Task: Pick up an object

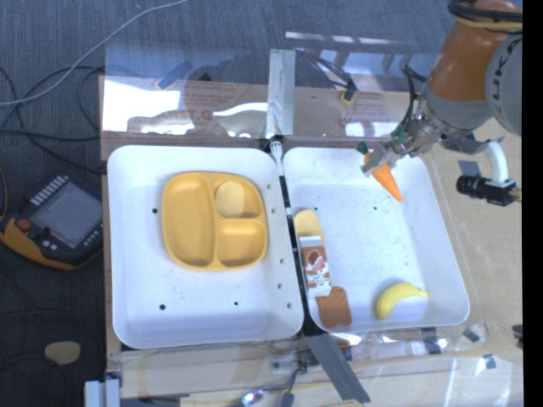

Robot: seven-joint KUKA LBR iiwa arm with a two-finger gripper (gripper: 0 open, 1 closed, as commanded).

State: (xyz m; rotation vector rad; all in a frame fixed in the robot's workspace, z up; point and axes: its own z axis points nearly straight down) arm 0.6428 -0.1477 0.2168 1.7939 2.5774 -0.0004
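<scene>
**Carrot at the tool, lift not confirmed**

You see the orange carrot (pixel 389 181) in the upper part of the right bin (pixel 424 236), its thick end right at the tool (pixel 379 161), its tip pointing down-right. It looks raised, but I judge the pick only partly done: whether it has cleared the bin floor is unclear. The tool's state I cannot tell; its end is small and blurred against the carrot. Lower in that bin lie a yellow banana (pixel 399 298) and a snack packet (pixel 315 265). The left bin (pixel 136 227) bears a yellow divided tray (pixel 214 220).
</scene>
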